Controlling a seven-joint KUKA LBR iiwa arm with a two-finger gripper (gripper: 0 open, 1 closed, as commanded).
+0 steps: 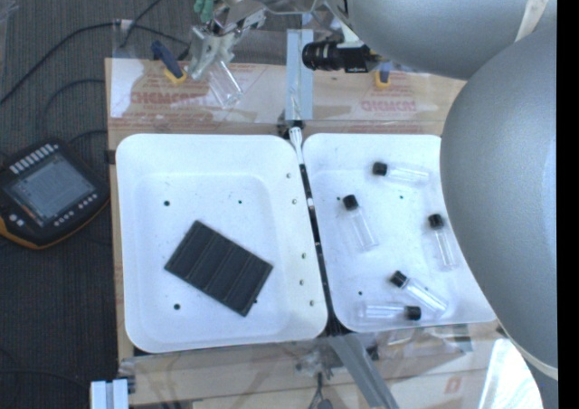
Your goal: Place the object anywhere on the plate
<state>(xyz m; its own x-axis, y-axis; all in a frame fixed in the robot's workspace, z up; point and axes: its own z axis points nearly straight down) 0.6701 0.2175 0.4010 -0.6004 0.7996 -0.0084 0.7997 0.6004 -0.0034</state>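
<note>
We are seeing the gripper (213, 59) hanging above the bench behind the left bin (136, 217), its fingers clamping a clear vial (223, 81). The dark plate (218, 268) is lying in that bin, well apart from it.

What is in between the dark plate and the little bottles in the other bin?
In the camera view, the touching rims of the two white bins run between the dark plate and the little bottles. The left bin's bare floor lies there too.

Grey arm (452, 27) reaches from right; pincer (210, 54) raised, fingers around vial (224, 83).
</note>
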